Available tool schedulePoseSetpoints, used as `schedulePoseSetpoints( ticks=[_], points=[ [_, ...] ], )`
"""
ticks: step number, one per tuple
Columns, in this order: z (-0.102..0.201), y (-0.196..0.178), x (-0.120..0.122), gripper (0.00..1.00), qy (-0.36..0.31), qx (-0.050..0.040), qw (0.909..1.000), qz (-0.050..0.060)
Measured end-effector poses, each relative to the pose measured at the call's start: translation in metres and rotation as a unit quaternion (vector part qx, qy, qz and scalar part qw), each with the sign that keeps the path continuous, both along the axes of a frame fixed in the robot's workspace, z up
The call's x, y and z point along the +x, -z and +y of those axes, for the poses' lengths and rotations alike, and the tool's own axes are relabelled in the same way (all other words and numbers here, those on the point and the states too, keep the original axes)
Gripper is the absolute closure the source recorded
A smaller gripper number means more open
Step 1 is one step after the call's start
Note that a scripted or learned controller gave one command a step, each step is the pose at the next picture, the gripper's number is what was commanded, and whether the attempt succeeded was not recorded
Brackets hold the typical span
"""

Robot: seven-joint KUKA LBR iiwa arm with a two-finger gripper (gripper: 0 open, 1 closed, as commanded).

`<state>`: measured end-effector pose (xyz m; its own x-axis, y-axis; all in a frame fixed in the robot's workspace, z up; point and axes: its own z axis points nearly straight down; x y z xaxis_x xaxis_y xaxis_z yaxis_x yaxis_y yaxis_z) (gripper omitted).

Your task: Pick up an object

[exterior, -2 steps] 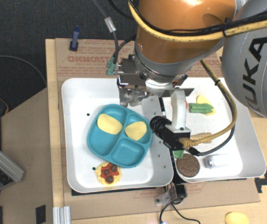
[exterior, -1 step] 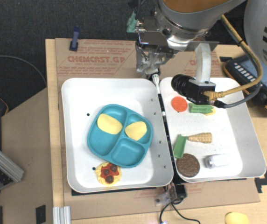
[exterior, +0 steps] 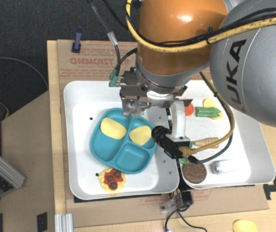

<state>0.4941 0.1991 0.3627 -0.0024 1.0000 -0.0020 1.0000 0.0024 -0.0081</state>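
Noted at the left the left bin (exterior: 70, 129), with a blue divided tray (exterior: 121, 156) lying flat in it and a small pizza-like toy (exterior: 111, 179) just beside the tray's near edge. Judged the tray a poor catch: broad and shallow, likely to tip or slip from a pinch on its rim and spill its load. Counted that load as a left yellow piece (exterior: 113, 128) and a right yellow piece (exterior: 140, 135), each in its own upper compartment, both low and rounded, apt to skid sideways under a closing grip. Placed the gripper (exterior: 132, 111) at the tray's far rim, near both pieces and roughly between them. Could not tell whether it was open or shut, nor make out anything held. Farther right, in the right bin (exterior: 258, 170), left a green toy (exterior: 208, 112) and a brown disc (exterior: 194, 173) well apart from the gripper.
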Motion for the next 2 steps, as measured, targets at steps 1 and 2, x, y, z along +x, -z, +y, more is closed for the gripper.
schedulePoseSetpoints(
  ticks=[1,2],
  points=[
    [0.0249,-0.1831,-0.0048,1.0,-0.001,0.0062,0.9999,-0.014],
    [0.0247,-0.1832,-0.0044,1.0,0.0,0.0019,1.0,-0.006]
  ],
)
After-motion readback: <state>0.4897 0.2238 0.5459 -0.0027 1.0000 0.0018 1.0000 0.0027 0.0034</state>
